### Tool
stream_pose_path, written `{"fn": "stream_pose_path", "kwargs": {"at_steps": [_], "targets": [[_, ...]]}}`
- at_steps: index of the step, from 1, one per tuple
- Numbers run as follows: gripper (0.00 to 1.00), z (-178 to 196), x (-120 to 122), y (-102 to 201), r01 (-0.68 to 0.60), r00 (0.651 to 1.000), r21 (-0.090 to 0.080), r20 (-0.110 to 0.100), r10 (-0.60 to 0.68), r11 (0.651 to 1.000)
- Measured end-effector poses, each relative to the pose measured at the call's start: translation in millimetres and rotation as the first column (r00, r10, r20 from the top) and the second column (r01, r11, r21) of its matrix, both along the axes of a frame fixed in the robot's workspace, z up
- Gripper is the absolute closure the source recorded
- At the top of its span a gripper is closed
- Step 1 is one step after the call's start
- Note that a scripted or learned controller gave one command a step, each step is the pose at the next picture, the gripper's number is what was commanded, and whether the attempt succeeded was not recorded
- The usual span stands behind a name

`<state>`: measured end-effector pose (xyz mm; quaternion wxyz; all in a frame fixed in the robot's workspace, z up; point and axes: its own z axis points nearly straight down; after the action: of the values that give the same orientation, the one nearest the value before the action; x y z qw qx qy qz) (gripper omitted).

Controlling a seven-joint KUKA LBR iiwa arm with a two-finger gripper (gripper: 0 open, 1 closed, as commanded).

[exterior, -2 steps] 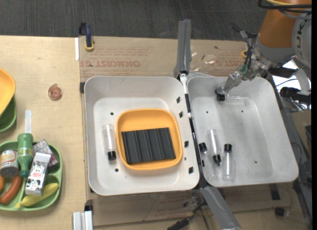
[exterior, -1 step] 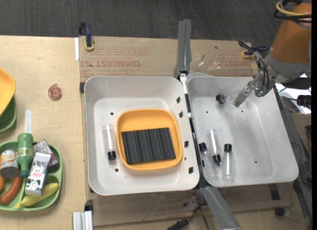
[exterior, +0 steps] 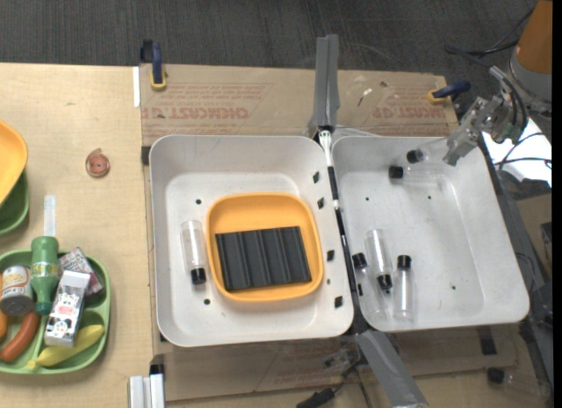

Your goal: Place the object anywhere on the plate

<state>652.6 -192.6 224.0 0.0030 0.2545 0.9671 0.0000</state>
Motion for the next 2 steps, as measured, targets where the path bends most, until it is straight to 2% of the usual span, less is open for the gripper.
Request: {"fn": "stream_pose_path", "kwargs": {"at_steps": [1, 2], "targets": [[1.00, 48.9, -8.9, -30.1, -0.210, 0.978, -0.001, 0.000, 0.210, 0.978], [0.00, 48.9, -8.8, -29.9, -0.211, 0.978, -0.001, 0.000, 0.211, 0.978]]}}
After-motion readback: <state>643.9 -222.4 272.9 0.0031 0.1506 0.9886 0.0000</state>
